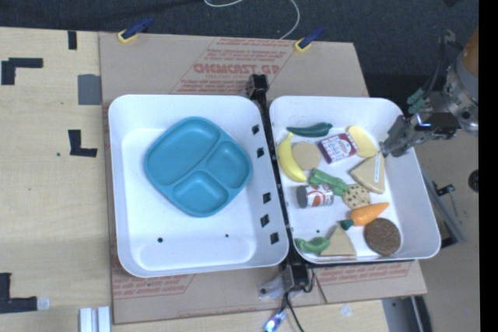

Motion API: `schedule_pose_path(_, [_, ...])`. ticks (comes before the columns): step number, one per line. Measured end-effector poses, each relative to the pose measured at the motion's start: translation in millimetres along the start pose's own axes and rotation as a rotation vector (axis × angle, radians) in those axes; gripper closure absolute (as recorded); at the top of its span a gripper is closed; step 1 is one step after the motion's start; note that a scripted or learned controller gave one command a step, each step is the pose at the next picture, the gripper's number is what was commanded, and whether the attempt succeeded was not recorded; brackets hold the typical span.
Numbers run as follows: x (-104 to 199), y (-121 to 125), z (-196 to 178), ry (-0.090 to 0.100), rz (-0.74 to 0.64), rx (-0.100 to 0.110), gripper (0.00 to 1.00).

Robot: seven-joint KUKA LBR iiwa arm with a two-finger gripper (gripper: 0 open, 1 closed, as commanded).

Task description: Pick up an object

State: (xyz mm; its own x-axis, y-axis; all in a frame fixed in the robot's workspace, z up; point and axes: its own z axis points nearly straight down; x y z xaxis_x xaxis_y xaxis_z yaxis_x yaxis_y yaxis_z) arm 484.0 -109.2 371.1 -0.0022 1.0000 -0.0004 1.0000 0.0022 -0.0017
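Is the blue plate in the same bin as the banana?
No, the blue plate lies in the left bin, while the banana lies in the right bin with the other toy food.

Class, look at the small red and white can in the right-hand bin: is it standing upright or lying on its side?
Lying on its side. The can shows its long side to the camera, with one round end facing left.

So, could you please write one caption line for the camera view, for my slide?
KUKA arm's gripper poised at the right bin of toy food; a blue divided plate lies in the left bin.
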Motion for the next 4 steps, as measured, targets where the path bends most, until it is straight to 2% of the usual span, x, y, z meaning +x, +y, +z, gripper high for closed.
schedule_pose_path(1, [50, 0, -123, 0.000, -0.004, -0.016, 1.00])
schedule_pose_path(2, [47, -1, -1, 0.001, 0.003, 0.011, 1.00])
schedule_pose_path(3, [73, -2, 113, 0.002, 0.000, 0.012, 1.00])
schedule_pose_path(4, [116, 11, 166, 0.002, -0.002, 0.007, 1.00])
